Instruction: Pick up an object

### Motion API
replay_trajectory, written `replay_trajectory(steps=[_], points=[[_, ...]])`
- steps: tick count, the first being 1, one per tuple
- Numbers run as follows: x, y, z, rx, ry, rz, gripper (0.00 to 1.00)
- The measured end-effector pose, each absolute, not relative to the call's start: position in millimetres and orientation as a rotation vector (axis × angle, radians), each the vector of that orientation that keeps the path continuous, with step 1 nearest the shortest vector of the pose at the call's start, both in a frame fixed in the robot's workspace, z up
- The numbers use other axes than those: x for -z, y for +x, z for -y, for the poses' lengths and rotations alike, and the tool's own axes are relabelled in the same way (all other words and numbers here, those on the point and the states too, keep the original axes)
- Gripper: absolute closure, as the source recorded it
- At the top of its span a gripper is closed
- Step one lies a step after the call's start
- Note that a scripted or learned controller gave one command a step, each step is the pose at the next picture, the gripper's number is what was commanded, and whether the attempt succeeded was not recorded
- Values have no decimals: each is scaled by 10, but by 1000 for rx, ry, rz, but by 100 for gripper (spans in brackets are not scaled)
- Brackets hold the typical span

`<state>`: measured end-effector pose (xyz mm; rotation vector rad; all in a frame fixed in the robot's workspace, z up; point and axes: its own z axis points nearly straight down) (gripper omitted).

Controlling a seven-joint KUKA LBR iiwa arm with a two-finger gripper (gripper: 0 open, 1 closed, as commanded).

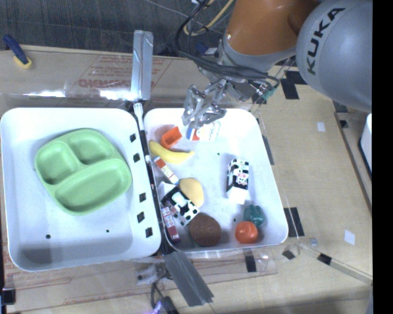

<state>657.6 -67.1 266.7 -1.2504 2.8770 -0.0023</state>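
Objects fill the right bin [267, 175]: an orange block [171, 137] and a banana [169, 154] near its top left, a cow-patterned carton [238, 176] toward the right, a yellow lemon-like piece [192, 190], a brown ball [204, 230] and a red tomato-like piece [246, 231] along the near edge. My hand [202, 113] hangs over the bin's far edge, just beside the orange block and a small white card [208, 132]; I cannot tell whether its fingers are parted or closed. On the surface's left bin [13, 175] lies a green divided plate [84, 169].
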Motion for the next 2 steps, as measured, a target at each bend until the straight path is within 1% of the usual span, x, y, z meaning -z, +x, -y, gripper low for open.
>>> replay_trajectory(steps=[1, 2], points=[[-2493, 6569, 170, -3, -1271, -2873, 100], [-1900, 6557, -458, -5, -1311, -2858, 100]])
